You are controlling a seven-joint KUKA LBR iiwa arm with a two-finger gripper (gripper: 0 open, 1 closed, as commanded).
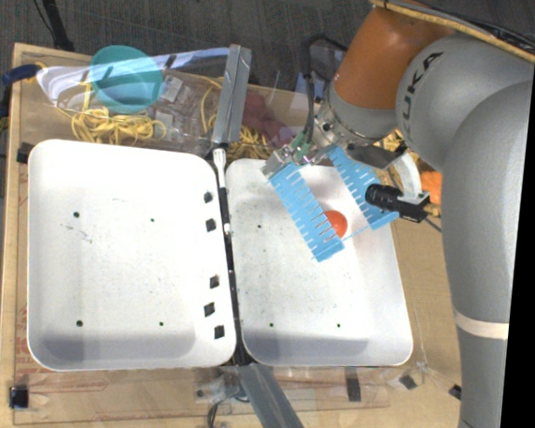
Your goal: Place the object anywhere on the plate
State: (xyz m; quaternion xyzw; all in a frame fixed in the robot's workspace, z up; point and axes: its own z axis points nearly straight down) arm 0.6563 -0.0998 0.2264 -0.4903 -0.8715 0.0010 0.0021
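Note:
My gripper (356, 238) reaches down into the right white bin (279, 294), and its two blue ribbed fingers (305, 212) are spread apart, open. A small orange object (335, 223) lies on the bin floor between them, close against the left finger and partly hidden by it. There is a clear gap between the object and the right finger (364, 189). The grey arm with its orange band (382, 55) hides the bin's far right corner.
The left white bin (112, 259) sits beside the right one, with a black divider strip (222, 251) between them. Behind the bins lie a teal cup (125, 77), yellow cord (116, 128) and clear plastic bags (180, 92). The arm's body (482, 229) fills the right side.

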